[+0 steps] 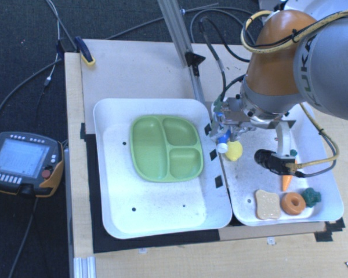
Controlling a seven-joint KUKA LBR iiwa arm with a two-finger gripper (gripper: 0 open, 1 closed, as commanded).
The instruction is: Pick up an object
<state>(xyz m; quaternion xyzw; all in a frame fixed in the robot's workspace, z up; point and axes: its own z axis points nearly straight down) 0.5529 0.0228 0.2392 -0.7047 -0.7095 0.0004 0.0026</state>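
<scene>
Seen from beside the bench, the gripper (229, 133) hangs low over the right bin (322, 172), close to that bin's left wall. A yellow lemon-like toy (234, 151) lies directly beneath and just to the near side of the gripper, apparently touching or nearly touching its tip; the toy is roundish, with no clear long axis. Whether the gripper is spread or closed cannot be told, since the wrist hides it. Farther from the lemon, toward the bin's near right corner, lie a bread slice (267, 204), a doughnut (293, 203), a carrot (286, 182) and a green piece (311, 197). Left of the lemon, the left bin (162, 219) bears a green divided plate (166, 147).
</scene>
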